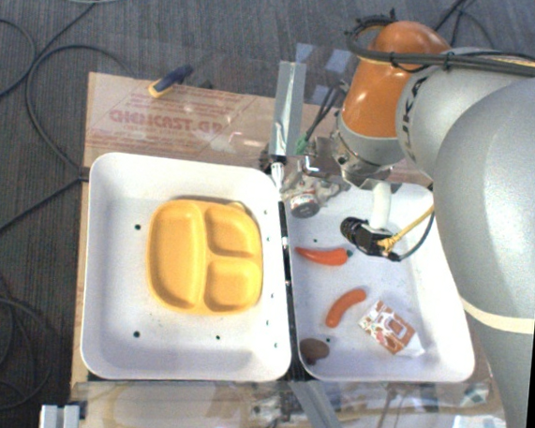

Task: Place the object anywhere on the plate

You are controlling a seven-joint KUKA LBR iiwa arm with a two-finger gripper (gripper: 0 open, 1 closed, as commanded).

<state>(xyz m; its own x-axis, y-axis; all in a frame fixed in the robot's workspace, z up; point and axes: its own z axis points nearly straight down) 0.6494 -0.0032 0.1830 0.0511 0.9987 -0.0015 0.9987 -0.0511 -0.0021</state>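
Yellow three-compartment plastic plate (209, 255) sat in the left white bin (105, 334). Right white bin (442, 357), just beside the plate's bin, held a red chilli-shaped toy (322, 255), an orange sausage-shaped piece (345, 306), a small brown round lump (314, 350) and a red-and-white sachet (387, 326). Gripper (305, 199) hung over that bin's far-left corner, past the chilli from the plate; its state: can't tell.

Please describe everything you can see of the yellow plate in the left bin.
The yellow plate is a rounded-square tray of glossy plastic-looking material, divided into three compartments: one long at the left, two smaller at the right. It lies flat, right side up, near the middle of the left bin. Nothing lies in it or touches it.
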